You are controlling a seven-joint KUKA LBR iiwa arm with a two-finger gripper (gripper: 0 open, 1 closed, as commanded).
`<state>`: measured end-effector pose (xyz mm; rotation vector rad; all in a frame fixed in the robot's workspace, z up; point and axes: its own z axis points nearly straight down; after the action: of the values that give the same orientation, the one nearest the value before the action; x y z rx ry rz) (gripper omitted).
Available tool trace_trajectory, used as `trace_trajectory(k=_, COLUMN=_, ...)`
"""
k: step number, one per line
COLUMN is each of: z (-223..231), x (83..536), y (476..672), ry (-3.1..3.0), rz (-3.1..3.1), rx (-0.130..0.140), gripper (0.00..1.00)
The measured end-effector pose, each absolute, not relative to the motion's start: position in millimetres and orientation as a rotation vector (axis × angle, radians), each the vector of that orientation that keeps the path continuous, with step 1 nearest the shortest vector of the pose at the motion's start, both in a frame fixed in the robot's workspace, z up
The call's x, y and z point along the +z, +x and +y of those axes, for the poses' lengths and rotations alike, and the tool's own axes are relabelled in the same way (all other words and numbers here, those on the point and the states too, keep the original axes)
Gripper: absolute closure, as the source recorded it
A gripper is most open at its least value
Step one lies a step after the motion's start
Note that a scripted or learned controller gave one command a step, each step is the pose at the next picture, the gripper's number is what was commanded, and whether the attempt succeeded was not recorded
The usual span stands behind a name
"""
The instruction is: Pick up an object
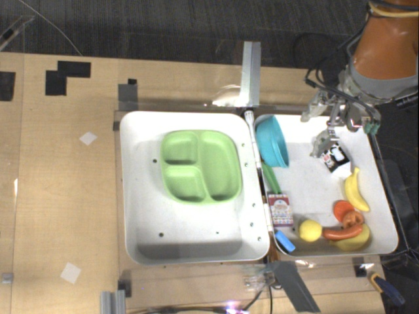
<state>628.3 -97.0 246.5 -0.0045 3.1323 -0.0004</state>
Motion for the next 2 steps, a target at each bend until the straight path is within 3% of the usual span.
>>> trace_trajectory(k=1, z=-175.1, x=199.7, y=631.8, ry=-0.102, rz=3.134, rx=-0.003, gripper=0.0)
trace_trajectory(k=2, z=-205.8, x=90.1, y=627.5, ry=-0.181, rz=3.121, rx=-0.007, gripper=0.0)
